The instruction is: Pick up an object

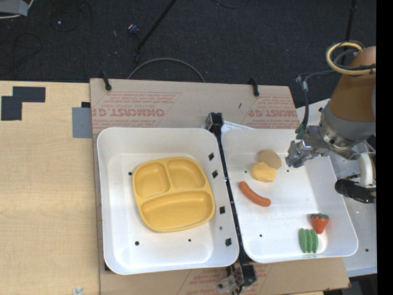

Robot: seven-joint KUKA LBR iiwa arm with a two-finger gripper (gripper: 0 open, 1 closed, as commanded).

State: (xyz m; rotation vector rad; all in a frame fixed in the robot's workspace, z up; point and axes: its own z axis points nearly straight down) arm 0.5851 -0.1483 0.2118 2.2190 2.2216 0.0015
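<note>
1. Two shallow white plastic bins, smooth w/ rounded corners, side by side: left bin (116, 165) well left of the gripper, right bin (288, 226) under it.
2. Arm (353, 97): grey w/ orange band, reaches in from the right; gripper (295, 155) sits low over the right bin's upper part, near its far-right wall.
3. Yellow tray (174, 193): glossy plastic, three compartments, rounded corners, tilted a bit in the left bin; far left of the gripper.
4. Sausage (254, 194): orange-red, smooth, long, lies diagonal; below-left of the gripper, apart.
5. Yellow chunk (264, 173): blocky, matte; touches a tan rounded piece (269, 158) above it. Both just left of the gripper, small gap.
6. Green pod (308, 240): ribbed, upright, near front edge; well below the gripper.
7. Strawberry (319, 222): red w/ green top, just above-right of the pod.
8. Finger state: can't tell; too dark and small. Nothing seen between them.
</note>
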